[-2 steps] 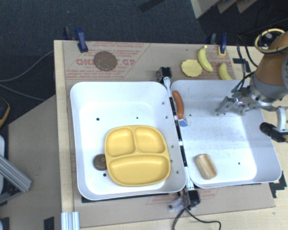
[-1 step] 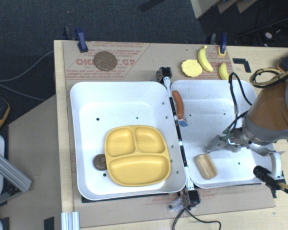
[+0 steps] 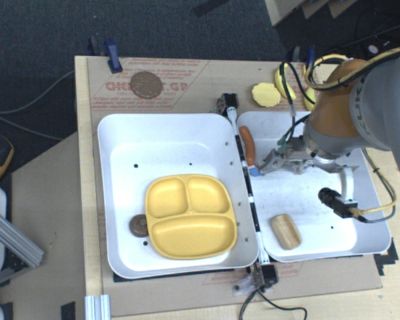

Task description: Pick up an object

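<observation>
Dark blue-grey carpet [image 3: 153, 12], black cables across it, pale wooden bench [image 3: 180, 79], even light

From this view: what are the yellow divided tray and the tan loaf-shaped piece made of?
Yellow divided tray: looks like moulded plastic, smooth with a slight sheen, rounded edges and uniform colour. Tan loaf-shaped piece: probably plastic or foam toy food, with a matte, even surface and soft highlights; it could be painted wood, which the picture cannot rule out.
</observation>
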Robot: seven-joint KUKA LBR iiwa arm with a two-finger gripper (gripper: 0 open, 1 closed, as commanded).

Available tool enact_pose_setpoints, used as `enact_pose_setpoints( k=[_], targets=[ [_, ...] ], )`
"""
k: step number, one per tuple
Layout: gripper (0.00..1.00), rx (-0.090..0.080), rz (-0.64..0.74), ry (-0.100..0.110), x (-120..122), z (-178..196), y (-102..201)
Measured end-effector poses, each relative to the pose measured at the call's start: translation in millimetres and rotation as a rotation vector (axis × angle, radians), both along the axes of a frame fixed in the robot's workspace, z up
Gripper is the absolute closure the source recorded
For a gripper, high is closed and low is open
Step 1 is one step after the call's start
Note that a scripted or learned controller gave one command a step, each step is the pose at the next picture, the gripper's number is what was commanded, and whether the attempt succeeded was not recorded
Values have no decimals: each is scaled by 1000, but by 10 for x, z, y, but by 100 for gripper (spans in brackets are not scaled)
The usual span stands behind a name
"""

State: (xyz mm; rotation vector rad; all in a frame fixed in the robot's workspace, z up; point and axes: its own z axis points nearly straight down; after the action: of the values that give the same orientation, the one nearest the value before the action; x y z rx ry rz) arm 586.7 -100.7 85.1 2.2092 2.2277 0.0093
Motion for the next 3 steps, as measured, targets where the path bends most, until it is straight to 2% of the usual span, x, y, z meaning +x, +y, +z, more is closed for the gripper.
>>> enact_pose_setpoints(
  k=[1, 2, 3],
  targets=[
    [0, -3, -5, 0, 819, 5, -92],
    [0, -1, -6, 8, 801, -1, 99],
    [100, -3, -6, 4, 807, 109, 87]
  ],
)
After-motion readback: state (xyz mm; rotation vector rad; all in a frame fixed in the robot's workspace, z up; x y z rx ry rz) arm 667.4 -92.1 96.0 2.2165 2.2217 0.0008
